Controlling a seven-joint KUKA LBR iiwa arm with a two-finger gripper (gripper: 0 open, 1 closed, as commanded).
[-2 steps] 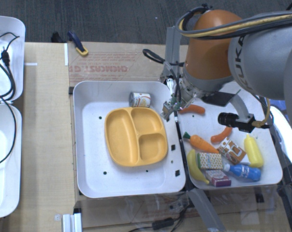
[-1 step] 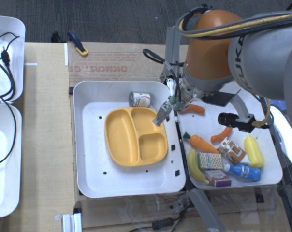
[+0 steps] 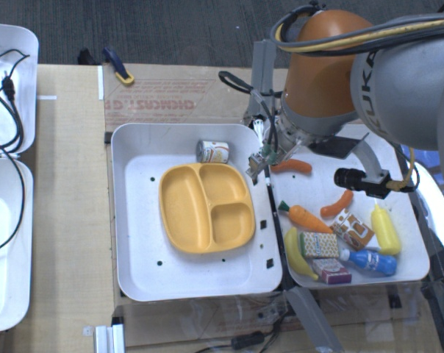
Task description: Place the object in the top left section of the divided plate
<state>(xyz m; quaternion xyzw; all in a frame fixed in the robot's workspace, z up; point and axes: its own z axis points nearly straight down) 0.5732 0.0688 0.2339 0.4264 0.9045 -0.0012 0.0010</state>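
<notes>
The gripper (image 3: 262,160) is hanging over the wall shared by the two bins, near its far end. From this slant I cannot tell whether it is apart, together, or clamped on anything.

The likeliest object, an orange toy sausage (image 3: 292,166), is lying just beside it in the right bin's (image 3: 420,265) far-left corner. A small can (image 3: 212,151) is sitting against the far edge of the left bin (image 3: 134,256), touching the yellow divided plate (image 3: 165,197).

Doing this step well probably means coming down squarely across the sausage's narrow width and clear of the bin wall. The lift should be high enough to cross the wall and the can before lowering into the plate's far-left section.
</notes>
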